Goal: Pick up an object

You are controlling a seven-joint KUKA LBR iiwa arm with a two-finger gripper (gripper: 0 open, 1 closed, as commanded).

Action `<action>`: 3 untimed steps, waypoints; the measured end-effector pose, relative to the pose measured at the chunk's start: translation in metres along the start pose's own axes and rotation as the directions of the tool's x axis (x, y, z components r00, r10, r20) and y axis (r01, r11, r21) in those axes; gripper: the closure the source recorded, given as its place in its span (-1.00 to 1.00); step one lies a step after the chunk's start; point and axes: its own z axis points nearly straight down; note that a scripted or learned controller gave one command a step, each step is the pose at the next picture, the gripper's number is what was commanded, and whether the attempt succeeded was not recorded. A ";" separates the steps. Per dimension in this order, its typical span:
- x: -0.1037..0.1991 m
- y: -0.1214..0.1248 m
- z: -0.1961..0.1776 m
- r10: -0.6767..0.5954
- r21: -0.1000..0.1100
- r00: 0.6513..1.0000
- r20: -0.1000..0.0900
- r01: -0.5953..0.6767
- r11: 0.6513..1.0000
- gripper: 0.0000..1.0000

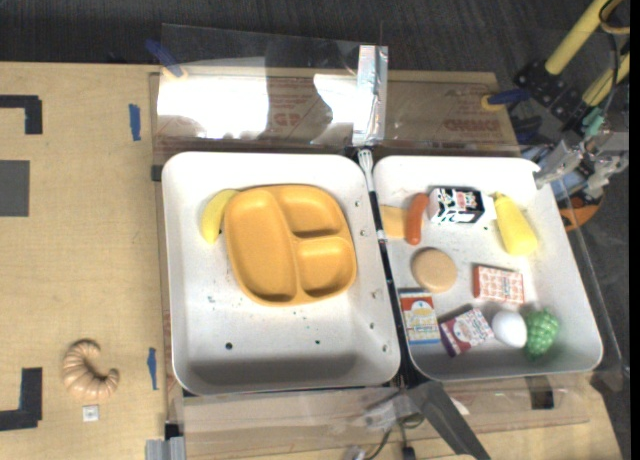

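Far out on the left, on the brown bench [70, 248], a croissant [88, 368] lies curled by itself, well apart from both bins. Moving right, the left bin [200, 338] carries an orange divided tray [290, 243], tilted a little, with a yellow banana [213, 214] poking out from under the tray's left edge.

Across the divider now, and the right bin [585, 333] is crowded. A hot dog [414, 218] sits against the left wall, a black-and-white carton [456, 205] just beside it. Below those, a round tan cookie [434, 268], then a small box with a red top [419, 316] near the front. A dark red packet [466, 330] leans next to it, a pink-patterned box [497, 284] above. A white egg [509, 329] touches a green bunch of grapes [541, 332] in the front right corner, and a yellow corn-like piece [516, 225] lies near the back wall.

At the right edge the gripper [590, 153] hangs beyond the bin's back right corner, over nothing in the bin; it's a grey blur of metal there, so whether the pincer is spread or pressed together I cannot tell.
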 end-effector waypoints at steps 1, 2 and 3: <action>0.001 -0.063 0.119 0.003 0.009 1.000 -0.004 -0.003 1.000 -1.00; 0.065 0.015 0.180 -0.113 -0.008 0.994 0.003 0.113 0.994 -1.00; 0.064 0.014 0.168 -0.112 -0.005 0.994 0.002 0.112 0.994 1.00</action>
